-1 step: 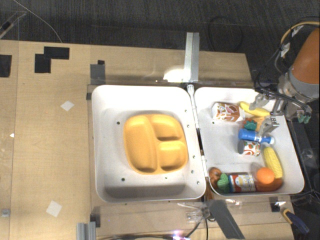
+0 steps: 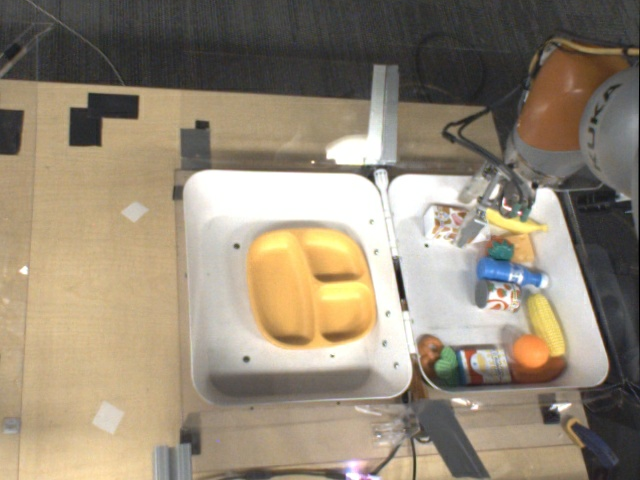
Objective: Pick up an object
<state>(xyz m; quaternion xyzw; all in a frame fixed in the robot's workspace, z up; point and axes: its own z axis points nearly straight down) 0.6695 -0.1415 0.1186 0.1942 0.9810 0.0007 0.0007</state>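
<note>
Filling most of the left bin, a yellow divided tray lies flat near its middle. Beside it, the right bin bears the small things: a corn cob along the right wall, a red-labelled bottle and an orange at the near edge, a blue bottle in the middle, a white and red carton at the far left. The gripper hangs over the bin's far end, fingers spread and holding nothing, just beside a banana.
</note>
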